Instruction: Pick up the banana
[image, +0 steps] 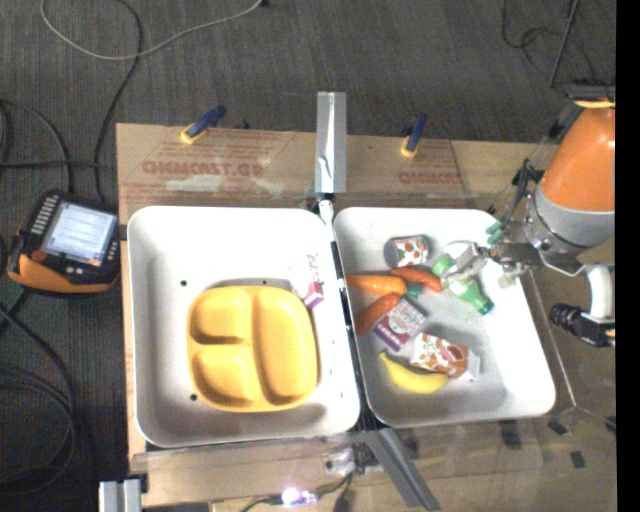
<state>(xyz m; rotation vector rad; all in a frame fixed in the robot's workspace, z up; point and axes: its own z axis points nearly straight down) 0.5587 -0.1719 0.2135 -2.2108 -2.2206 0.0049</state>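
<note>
The yellow banana (408, 378) lies near the front of the right bin (525, 400), curved side toward the front wall. An orange-and-white snack pouch (443, 355) overlaps its right end. My gripper (462, 262) hangs over the back right part of the same bin, well behind and to the right of the banana, close to a green bottle (473, 293). Nothing can be made out in its grasp. The grey arm with its orange band (590, 165) reaches in from the right.
The right bin also holds two carrots (377, 286), a small can (408, 248) and a purple pouch (402, 322), all behind the banana. The left bin (160, 260) holds a yellow divided tray (255, 345) and a small pink packet (314, 292).
</note>
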